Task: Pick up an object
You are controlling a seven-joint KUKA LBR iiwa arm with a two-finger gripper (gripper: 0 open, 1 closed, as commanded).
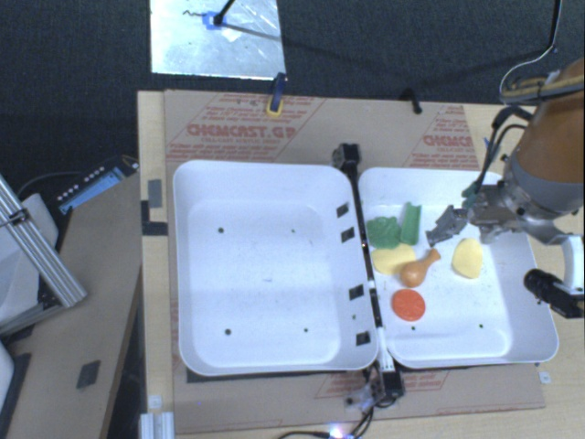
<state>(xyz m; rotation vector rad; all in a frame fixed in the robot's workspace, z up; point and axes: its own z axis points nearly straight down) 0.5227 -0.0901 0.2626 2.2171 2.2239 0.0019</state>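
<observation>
Two white bins (265,190) sit on a board over dark carpet. The gripper (445,224) hovers above the right bin's toys (407,263); its finger state is unclear.

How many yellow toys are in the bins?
2, both in the right white plastic bin: a pale yellow rounded piece right of centre, and a flat yellow piece near its left wall. The arm may hide others.
</observation>
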